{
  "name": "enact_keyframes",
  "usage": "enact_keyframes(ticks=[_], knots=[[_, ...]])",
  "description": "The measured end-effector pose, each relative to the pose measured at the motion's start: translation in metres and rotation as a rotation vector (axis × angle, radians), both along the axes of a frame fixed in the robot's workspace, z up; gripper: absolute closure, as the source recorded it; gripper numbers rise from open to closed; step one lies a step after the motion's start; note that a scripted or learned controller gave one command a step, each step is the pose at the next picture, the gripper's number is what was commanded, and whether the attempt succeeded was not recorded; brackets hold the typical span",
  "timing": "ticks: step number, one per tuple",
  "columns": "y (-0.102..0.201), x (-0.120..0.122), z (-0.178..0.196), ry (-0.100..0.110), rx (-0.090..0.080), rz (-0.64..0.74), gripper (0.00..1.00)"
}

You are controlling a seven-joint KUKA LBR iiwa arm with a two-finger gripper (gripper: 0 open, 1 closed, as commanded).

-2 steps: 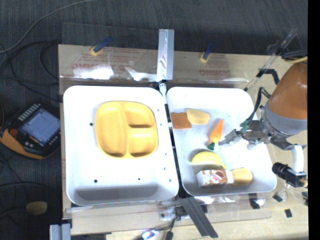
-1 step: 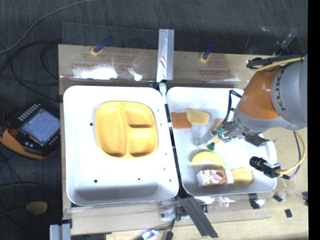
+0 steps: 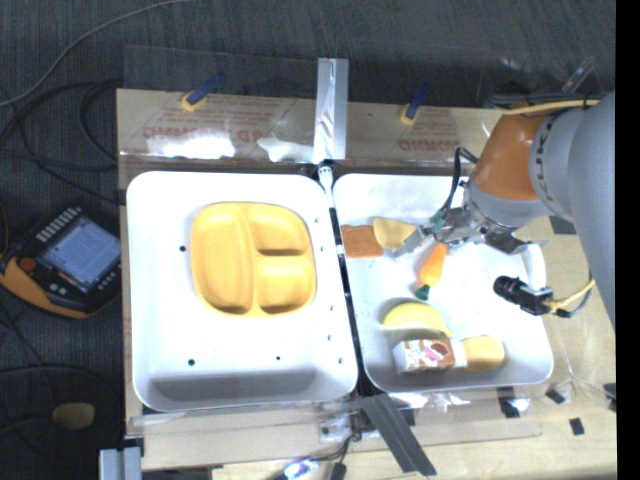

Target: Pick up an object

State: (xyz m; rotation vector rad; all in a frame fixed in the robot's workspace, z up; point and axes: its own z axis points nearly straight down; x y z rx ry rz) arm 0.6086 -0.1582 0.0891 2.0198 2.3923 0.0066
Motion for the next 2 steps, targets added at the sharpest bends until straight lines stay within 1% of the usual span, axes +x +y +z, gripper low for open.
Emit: enact_keyframes(ticks=[1, 2], knots=[[0.000, 0.001, 0.010, -0.003, 0.000, 0.000, 1.00], [0.028, 0.019, 0.001, 0.006, 0.000, -0.099, 1.00]])
